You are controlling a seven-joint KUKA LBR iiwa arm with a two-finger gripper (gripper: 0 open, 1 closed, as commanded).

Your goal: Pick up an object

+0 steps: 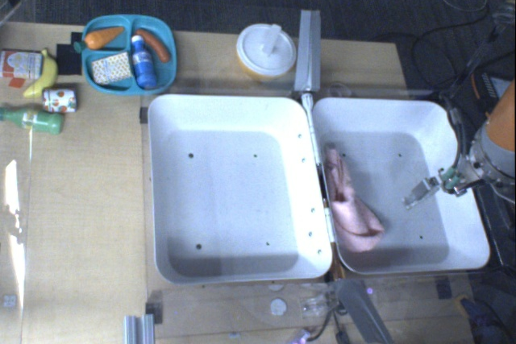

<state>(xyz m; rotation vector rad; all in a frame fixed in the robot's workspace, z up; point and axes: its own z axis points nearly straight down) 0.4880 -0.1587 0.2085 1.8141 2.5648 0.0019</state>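
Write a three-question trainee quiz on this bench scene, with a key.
1. True or false: the pink cloth lies in the left bin.
2. Where is the gripper? A) above the right bin, right of the cloth B) touching the cloth C) over the blue tray
3. Fill in: the white-lidded cup stands beyond the bins, to the ___ of the tray.

Key: 1 false, it lies in the right bin; 2 A; 3 right.
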